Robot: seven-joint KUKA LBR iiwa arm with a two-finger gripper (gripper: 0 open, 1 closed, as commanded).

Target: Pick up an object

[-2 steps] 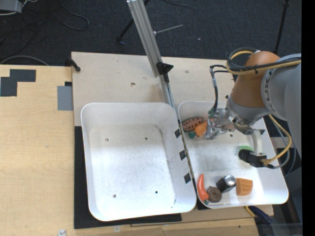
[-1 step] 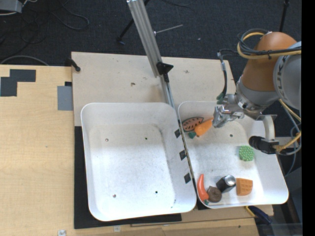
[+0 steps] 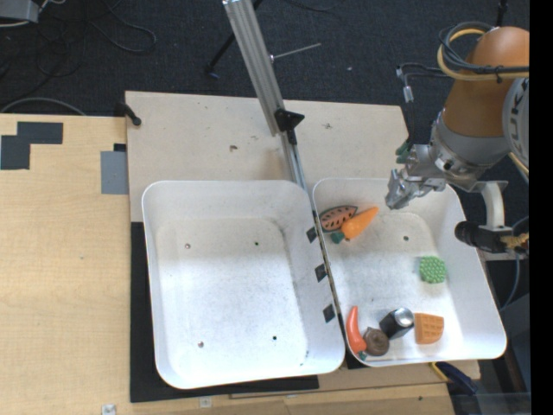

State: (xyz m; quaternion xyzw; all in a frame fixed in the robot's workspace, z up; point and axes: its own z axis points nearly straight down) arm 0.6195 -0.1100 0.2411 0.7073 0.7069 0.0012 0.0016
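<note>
— Can you read any words on the things?

— No, the things are too small to read.

— How many things are there?

— Two white bins. The right bin holds six things: one carrot beside one brown shell, both just left of the gripper. Below it sit one green ball, one orange block, one black can and one red pepper.

— Is the gripper holding anything?

— It hangs over the bin's top edge. I cannot tell how it stands.
</note>
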